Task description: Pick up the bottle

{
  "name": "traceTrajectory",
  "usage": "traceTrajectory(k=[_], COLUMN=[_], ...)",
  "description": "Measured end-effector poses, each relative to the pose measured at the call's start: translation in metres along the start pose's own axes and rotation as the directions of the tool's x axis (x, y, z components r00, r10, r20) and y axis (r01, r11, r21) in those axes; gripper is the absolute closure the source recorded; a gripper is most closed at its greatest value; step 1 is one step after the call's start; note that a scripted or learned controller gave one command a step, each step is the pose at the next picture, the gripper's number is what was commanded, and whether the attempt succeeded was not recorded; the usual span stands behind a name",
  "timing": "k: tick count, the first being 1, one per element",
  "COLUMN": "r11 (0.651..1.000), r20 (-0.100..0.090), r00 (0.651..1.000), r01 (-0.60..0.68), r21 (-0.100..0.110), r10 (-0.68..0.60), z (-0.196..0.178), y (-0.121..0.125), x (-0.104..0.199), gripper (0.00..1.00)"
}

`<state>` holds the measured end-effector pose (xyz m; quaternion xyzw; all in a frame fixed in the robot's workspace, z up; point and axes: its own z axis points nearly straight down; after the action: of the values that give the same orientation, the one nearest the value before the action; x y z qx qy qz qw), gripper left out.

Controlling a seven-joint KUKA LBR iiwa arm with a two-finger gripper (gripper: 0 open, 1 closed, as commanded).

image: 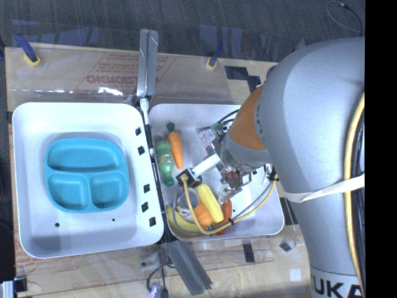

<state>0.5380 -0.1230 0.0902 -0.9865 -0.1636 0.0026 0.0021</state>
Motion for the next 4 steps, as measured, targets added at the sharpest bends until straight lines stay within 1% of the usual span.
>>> traceTrajectory(k=[1,2,3,4], r11=[0.999,0.996,0.996,0.996], r20=[-0.004,0.001,-0.003,0.0], r00=[0.999,0.996,0.996,0.996], r01=[0.054,0.089,0.094,0.089], r21=[-0.002,0.001,-0.002,0.0], r10=[-0.054,-0.089,-0.094,-0.089], z=[-0.137,-0.051,-0.08,-0.001], y=[0.093,0.006,0.07,0.043], x=[0.059,0.08,0.087,0.102], gripper=[0.0,0.0,0.0,0.0])
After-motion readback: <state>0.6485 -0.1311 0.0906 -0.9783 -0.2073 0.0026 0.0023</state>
